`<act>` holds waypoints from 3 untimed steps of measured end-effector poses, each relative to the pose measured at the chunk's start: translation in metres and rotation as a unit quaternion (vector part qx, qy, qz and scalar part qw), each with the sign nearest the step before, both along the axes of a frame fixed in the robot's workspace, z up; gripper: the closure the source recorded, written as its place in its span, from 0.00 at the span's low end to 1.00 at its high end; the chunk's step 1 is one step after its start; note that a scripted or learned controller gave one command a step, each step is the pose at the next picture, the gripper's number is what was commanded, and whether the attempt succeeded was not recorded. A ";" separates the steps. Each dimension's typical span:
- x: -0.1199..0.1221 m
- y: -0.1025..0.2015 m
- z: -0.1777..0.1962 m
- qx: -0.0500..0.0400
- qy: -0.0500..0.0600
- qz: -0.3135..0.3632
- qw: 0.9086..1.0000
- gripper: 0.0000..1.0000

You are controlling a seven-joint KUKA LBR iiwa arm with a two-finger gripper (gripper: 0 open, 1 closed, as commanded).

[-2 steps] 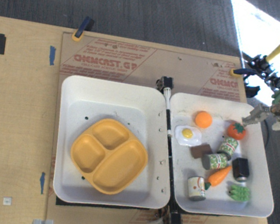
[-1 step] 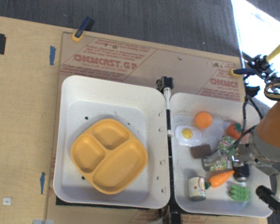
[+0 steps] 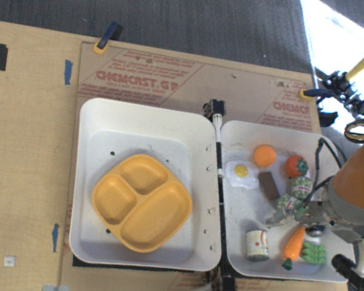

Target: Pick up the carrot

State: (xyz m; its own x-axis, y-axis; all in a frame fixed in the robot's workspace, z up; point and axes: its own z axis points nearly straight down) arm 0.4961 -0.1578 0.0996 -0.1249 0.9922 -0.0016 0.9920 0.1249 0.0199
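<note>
We see the carrot (image 3: 294, 243) lying in the right bin (image 3: 232, 261), toward its near right corner, beside a small white cup (image 3: 257, 245) on its left. The gripper (image 3: 313, 222) hovers just above the carrot's far end. A yellow divided plate (image 3: 141, 202) sits in the left bin (image 3: 91, 162).

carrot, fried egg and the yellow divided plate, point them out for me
carrot (image 3: 294, 243), camera view, middle of its orange body
fried egg (image 3: 241, 173), camera view, on its yolk
yellow divided plate (image 3: 152, 211), camera view, floor of its largest compartment
</note>
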 end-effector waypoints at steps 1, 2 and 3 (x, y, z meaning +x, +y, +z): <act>-0.010 -0.007 -0.003 -0.006 0.000 0.156 0.988 0.00; -0.006 -0.007 0.008 -0.010 -0.007 0.156 0.988 1.00; -0.006 -0.007 0.007 -0.010 -0.007 0.157 0.988 0.00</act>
